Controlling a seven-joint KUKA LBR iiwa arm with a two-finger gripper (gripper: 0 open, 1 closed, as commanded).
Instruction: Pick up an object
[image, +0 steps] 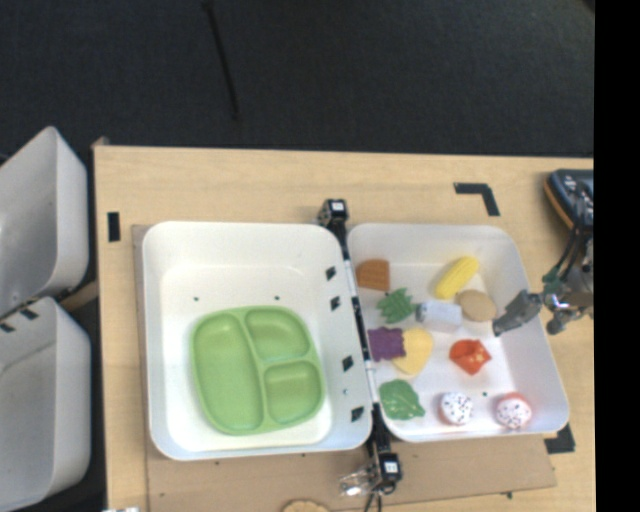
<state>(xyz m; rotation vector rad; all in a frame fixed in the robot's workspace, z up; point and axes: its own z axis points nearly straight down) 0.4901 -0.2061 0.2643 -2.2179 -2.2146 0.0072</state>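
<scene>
Looking at the claw (525, 312) first, we find it at the right rim of the right bin (548, 370), low over the wall and reaching inward; we cannot tell its state, since it shows as a grey blur against the white plastic.

Just inside its tip lies a tan oval piece (478, 305), the closest candidate, with a toy corn cob (455, 276) touching it on the far side. Below the tip and a little inward sits a red piece (470, 355). Farther from the claw we see a pale piece (440, 313), a yellow piece (416, 350), a purple piece (386, 343), a green leafy piece (397, 305) and a brown block (373, 274). Along the bin's near edge rest two white speckled balls (457, 407) (513, 411) and another green piece (401, 399).

Well beyond, across the divider, the left bin (160, 300) carries a green divided tray (257, 368); both bins rest on the table (250, 185).

We judge nothing is lifted yet. The risk is crowding: the tan piece touches the corn, so a descent may nudge both or catch neither. Working this near the wall, the claw could also strike the rim.
</scene>
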